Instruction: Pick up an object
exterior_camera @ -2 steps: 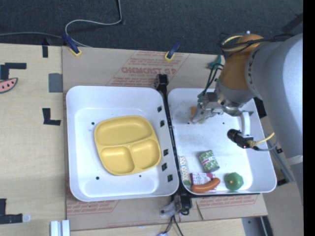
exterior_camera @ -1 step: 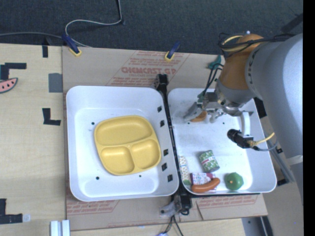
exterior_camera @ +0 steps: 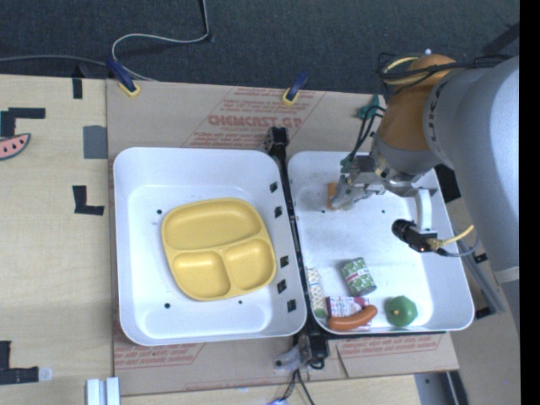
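Observation:
My gripper [exterior_camera: 348, 186] is down in the back part of the right bin [exterior_camera: 447, 306], under the orange wrist band. A small tan-orange object [exterior_camera: 334, 195] lies right at its tip, on the left side; whether it is held is unclear from this angle. Toward the bin's front lie a small green box [exterior_camera: 358, 276], a round green fruit [exterior_camera: 402, 310], a red sausage [exterior_camera: 352, 317] and a red-and-white packet [exterior_camera: 340, 304]. A narrow patterned packet [exterior_camera: 315, 292] rests against the bin's left wall.
The left bin [exterior_camera: 139, 175] holds a yellow divided plate [exterior_camera: 219, 247]. A black divider with clips [exterior_camera: 285, 218] runs between the bins. A black cable fitting [exterior_camera: 411, 233] on the arm hangs over the right bin's right side.

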You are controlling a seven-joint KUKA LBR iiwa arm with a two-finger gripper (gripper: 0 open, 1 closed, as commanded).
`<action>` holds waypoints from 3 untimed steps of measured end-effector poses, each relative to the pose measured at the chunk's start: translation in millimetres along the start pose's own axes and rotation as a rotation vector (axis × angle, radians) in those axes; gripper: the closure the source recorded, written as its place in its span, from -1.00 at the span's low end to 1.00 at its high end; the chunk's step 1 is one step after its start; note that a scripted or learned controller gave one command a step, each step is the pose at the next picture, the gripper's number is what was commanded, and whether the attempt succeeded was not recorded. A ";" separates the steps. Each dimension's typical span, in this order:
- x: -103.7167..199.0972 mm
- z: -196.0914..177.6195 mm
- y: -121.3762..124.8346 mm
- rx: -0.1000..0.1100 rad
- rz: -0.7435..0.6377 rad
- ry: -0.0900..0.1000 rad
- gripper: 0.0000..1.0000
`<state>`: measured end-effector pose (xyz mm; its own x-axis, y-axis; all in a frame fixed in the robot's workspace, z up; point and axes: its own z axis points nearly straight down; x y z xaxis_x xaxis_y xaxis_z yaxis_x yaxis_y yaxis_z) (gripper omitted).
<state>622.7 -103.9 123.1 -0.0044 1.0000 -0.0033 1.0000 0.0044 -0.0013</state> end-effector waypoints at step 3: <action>-9.0 28.0 46.2 -0.003 0.001 0.000 1.00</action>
<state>668.9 -112.8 95.1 -0.0033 1.0000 -0.0037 1.0000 0.0033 0.0014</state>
